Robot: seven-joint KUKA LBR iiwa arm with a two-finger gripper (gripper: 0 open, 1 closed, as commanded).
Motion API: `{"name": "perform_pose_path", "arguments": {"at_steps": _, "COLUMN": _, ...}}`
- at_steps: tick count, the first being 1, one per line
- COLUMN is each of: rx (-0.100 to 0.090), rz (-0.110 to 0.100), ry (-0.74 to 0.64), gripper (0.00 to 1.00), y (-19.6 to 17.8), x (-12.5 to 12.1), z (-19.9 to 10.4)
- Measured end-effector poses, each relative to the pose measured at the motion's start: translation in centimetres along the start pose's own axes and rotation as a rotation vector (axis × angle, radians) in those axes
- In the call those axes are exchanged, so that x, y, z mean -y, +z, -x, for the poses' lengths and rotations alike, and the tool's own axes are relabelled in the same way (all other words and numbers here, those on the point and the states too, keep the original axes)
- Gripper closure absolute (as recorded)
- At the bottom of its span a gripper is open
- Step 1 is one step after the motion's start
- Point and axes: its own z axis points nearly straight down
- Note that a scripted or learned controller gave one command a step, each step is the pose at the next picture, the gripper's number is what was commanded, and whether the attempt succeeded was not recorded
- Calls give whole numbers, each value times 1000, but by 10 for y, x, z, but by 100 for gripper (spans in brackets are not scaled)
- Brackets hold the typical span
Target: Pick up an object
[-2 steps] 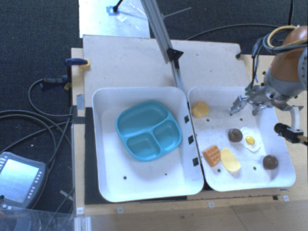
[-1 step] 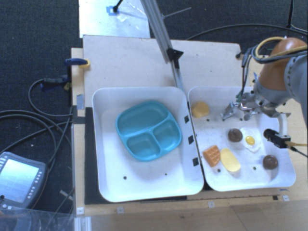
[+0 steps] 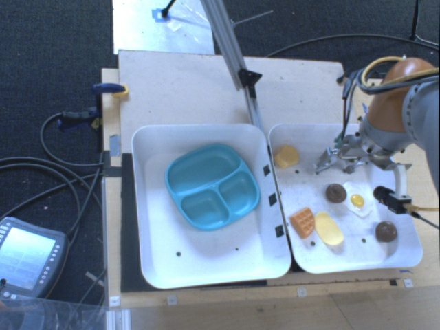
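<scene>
My gripper hangs low over the back of the right bin, pointing left, with nothing visibly held. A yellow-orange nugget lies a short way to its left. Just in front of the gripper sit a brown donut-like piece and a fried egg. An orange waffle and a pale yellow oblong piece lie near the bin's front left. A second brown piece rests at the front right.
The left bin holds a blue divided plate. A slanted metal pole crosses the back of the bench and ends at the ridge between the bins. Cables and a black connector hang off the arm over the right bin.
</scene>
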Motion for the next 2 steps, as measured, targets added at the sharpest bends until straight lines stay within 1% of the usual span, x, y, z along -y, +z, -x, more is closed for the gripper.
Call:
{"name": "perform_pose_path", "arguments": {"at_steps": 1, "rx": 1, "rz": 4, "ry": -2, "gripper": 100, "y": -12, "x": -1, "z": 0}}
{"name": "perform_pose_path", "arguments": {"at_steps": 2, "rx": 2, "rz": 9, "ry": -2, "gripper": 100, "y": -77, "x": -6, "z": -1}}
